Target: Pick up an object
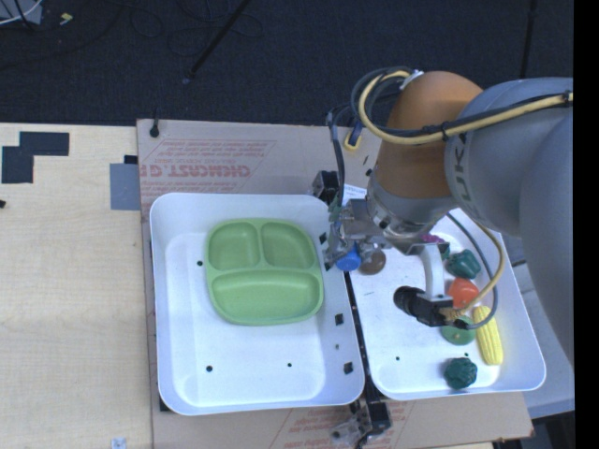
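The small blue object (348,262) is the one I take as my target. It lies at the far left edge of the right bin (404,363), close against the wall that this bin shares with its neighbour. My gripper (356,247) hangs directly over it, low and very close. From this angle my own wrist covers the tip, so I cannot tell whether the gripper is released, clenched, or already has the blue object. I would not call it held.

Just beside the blue object, on its right, sits a small brown round piece (373,264), touching it or nearly so. Farther right, well apart from my tool, are a dark green piece (462,264), an orange-red piece (463,293), a yellow corn cob (489,337) and another dark green lump (460,372) near the bin's front corner. The left bin (243,372) holds a green divided plate (264,271).

The risks, as I judge them, come from the crowding at that wall. With so little room on the left, I may land on the rim and close on nothing, or pinch only a corner of the blue object so that it slips out on the lift. The brown piece could get caught in the grasp or be shoved aside. A sideways knock could also flick the blue object over the wall into the left bin.
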Controlling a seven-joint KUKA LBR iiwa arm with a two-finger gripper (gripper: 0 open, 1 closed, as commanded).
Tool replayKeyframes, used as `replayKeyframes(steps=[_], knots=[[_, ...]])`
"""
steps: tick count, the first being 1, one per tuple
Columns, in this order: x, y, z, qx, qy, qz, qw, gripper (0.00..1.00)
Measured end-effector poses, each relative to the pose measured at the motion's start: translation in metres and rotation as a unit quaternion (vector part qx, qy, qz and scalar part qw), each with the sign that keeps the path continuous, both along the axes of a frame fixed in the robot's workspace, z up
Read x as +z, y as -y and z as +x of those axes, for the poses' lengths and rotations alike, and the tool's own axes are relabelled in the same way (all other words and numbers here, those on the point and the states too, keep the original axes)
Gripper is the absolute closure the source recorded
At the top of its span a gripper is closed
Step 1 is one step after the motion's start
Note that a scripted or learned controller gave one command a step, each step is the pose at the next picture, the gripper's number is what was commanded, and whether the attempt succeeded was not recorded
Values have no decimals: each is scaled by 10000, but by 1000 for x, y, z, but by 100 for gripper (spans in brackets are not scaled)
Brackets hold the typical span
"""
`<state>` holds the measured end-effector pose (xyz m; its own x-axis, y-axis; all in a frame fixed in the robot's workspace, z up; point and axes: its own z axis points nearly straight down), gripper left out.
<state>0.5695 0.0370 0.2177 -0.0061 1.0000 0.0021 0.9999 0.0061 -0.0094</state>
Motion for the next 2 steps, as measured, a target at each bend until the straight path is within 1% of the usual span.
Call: replayKeyframes(steps=[1,2], knots=[[10,-53,12,-1,14,-5,10000,100],[13,-47,10,-19,7,-16,10000,100]])
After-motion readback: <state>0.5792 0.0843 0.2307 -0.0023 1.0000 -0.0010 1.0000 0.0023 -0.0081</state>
